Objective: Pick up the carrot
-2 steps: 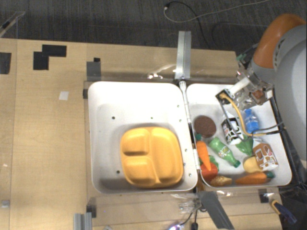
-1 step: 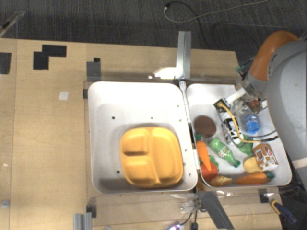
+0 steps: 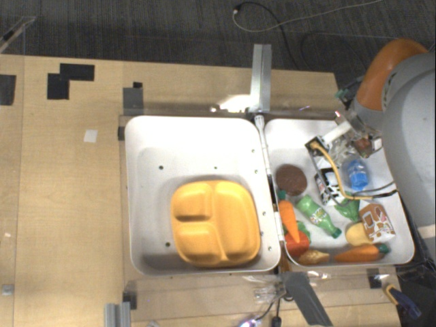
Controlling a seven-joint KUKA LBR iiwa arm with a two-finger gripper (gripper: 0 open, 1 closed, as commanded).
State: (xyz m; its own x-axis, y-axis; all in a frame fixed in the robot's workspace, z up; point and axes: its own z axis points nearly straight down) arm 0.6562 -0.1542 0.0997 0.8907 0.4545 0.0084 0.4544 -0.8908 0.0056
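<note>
An orange carrot [image 3: 289, 219] lies along the left wall of the right bin [image 3: 272, 157], its green top pointing to the back. A second orange, carrot-like piece [image 3: 357, 254] with a green end lies along that bin's front wall. My gripper [image 3: 355, 146] hangs over the back right part of the right bin, just above a blue bottle [image 3: 357, 176]. It is well apart from both orange pieces, and nothing shows as held in it.
The right bin also holds a brown disc [image 3: 291, 179], a green bottle [image 3: 317, 214], a red piece [image 3: 298, 238], a yellow lemon-like fruit [image 3: 355, 234] and a brown-and-white packet [image 3: 377, 222]. A yellow divided plate [image 3: 214, 221] lies in the left bin [image 3: 157, 148].
</note>
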